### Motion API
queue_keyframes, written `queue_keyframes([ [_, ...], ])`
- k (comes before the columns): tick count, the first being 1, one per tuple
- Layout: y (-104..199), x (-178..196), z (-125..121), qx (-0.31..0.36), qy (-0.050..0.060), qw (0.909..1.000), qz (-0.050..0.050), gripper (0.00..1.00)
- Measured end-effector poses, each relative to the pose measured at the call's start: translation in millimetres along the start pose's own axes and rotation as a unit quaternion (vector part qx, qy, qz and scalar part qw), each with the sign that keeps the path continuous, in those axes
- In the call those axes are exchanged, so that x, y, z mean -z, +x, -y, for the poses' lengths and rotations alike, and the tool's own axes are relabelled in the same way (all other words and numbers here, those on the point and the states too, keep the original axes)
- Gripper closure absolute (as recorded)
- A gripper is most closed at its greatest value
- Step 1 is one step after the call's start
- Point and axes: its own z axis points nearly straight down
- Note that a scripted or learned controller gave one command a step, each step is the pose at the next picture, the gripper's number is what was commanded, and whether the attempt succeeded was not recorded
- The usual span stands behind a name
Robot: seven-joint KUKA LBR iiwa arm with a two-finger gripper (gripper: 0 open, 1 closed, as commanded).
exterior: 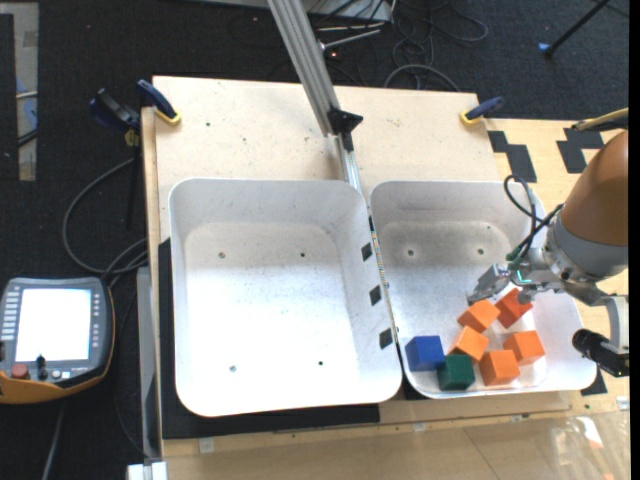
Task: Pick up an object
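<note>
Gripper [508, 286], its grip state indiscernible, low in the right bin [440, 208] over a red block [514, 308]. Orange blocks [497, 353], blue block [425, 352] and green block [457, 371] crowd that bin's near edge. Left bin [265, 218] adjoins it on the tabletop [260, 128]; dark floor around.

Both white bins [270, 298] are seen as smooth, speckled plastic; the surface [260, 128] as pale matt board; the blocks [500, 366] as matt.

1. Arm [600, 203] enters from right, orange band up top, grey wrist angled down-left.
2. Gripper [503, 286] low inside right-hand bin, tilted left; finger state unclear.
</note>
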Motion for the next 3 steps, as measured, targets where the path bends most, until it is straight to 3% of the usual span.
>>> queue_keyframes([
  [1, 11.2, -54.2, -48.0, 0.002, -0.001, 1.0000, 0.000, 0.00],
  [3, 10.1, -52.1, -46.6, 0.001, 0.000, 1.0000, 0.000, 0.00],
])
